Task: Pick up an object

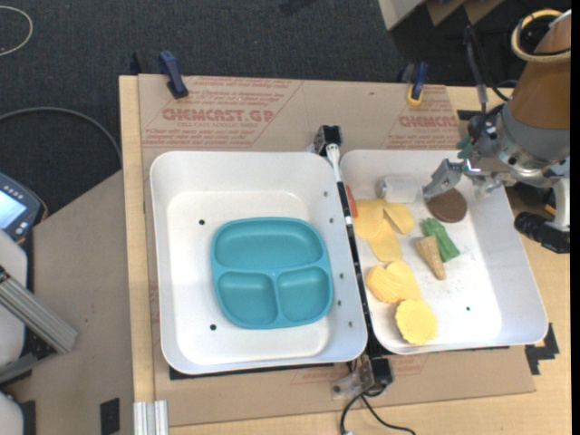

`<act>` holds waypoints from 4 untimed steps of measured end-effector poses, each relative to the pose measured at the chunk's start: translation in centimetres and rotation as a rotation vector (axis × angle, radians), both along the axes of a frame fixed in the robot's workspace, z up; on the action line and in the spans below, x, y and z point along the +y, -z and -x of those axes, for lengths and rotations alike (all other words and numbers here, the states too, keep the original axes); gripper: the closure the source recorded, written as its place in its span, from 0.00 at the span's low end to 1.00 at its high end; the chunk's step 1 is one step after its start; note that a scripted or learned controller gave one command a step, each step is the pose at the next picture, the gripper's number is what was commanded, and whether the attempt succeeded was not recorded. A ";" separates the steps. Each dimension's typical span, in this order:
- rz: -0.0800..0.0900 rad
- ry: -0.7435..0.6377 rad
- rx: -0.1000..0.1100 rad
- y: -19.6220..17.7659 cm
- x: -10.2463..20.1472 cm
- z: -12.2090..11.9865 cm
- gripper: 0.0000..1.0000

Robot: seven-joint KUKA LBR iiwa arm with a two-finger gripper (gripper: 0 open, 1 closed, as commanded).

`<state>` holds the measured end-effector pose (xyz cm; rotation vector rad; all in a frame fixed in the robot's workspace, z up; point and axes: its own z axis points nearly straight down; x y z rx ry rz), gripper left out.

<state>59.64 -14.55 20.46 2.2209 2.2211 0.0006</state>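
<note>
Worktop bins: claw (441, 185), whether parted or clenched I cannot tell, should drop squarely over the brown disc (447, 207) before gripping.

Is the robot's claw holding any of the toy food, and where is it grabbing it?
Cannot tell. The claw sits just above the brown round piece.

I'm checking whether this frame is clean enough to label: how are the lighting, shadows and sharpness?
In the camera view, light is even with little glare on the white bins; the teal tray casts a faint shadow; food pieces look reasonably sharp; the gripper is slightly soft; its shadow falls near the brown disc.
</note>
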 end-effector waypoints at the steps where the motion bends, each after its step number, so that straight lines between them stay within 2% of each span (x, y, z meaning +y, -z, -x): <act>1: 0.005 0.000 -0.007 12.1 0.4 2.7 0.00; 2: 0.005 0.000 -0.014 11.5 3.7 7.3 0.00; 3: 0.000 -0.003 -0.006 1.4 6.7 11.7 0.00; 4: 0.001 0.005 0.004 11.8 2.6 11.8 0.00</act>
